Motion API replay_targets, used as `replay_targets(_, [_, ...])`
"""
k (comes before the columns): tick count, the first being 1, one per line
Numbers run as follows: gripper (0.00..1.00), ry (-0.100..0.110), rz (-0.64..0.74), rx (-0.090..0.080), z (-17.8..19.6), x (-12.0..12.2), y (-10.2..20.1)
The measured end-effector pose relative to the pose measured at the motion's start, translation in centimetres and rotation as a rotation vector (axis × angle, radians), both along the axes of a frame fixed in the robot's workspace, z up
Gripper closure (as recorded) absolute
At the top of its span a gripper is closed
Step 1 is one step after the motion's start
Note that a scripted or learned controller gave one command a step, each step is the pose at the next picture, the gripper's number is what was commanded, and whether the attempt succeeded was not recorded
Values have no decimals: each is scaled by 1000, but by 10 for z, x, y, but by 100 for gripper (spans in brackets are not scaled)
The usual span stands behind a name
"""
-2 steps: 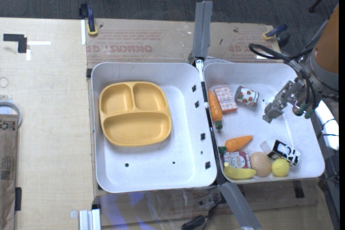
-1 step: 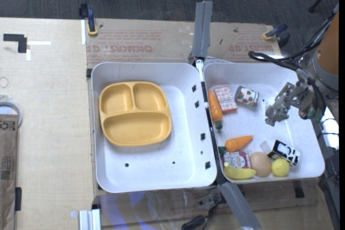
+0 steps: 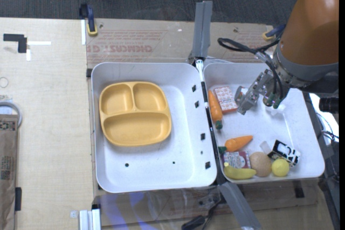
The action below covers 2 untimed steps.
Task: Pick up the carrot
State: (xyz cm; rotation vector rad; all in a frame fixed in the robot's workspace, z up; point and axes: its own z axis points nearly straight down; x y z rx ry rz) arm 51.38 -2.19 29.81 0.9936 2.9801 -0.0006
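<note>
Two carrots lie in the right bin (image 3: pixel 302 116). A long orange carrot (image 3: pixel 215 106) with a green tip rests along the left wall. A shorter carrot (image 3: pixel 238 143) lies lower down, near the bin's middle. My gripper (image 3: pixel 259 98) hangs over the upper middle of that bin, right of the long carrot and above the short one. Its fingers stand apart with nothing between them. The orange-banded wrist (image 3: pixel 315 13) looms over the bin's upper right corner.
A red and white packet (image 3: pixel 226 98) lies beside the long carrot, close to my gripper. A banana (image 3: pixel 240 172), a brown potato (image 3: pixel 260 163), a lemon (image 3: pixel 280 167), a black and white item (image 3: pixel 285 151) and a red packet (image 3: pixel 233 159) crowd the front edge. A yellow divided plate (image 3: pixel 135 113) sits in the left bin (image 3: pixel 161 175).
</note>
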Motion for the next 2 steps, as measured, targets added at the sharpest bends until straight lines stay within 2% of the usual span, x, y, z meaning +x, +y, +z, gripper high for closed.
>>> replay_targets(1, [0, 0, 0, 0, 0, 0, 0])
replay_targets(2, [0, 1, -13, 0, -101, 2, -50])
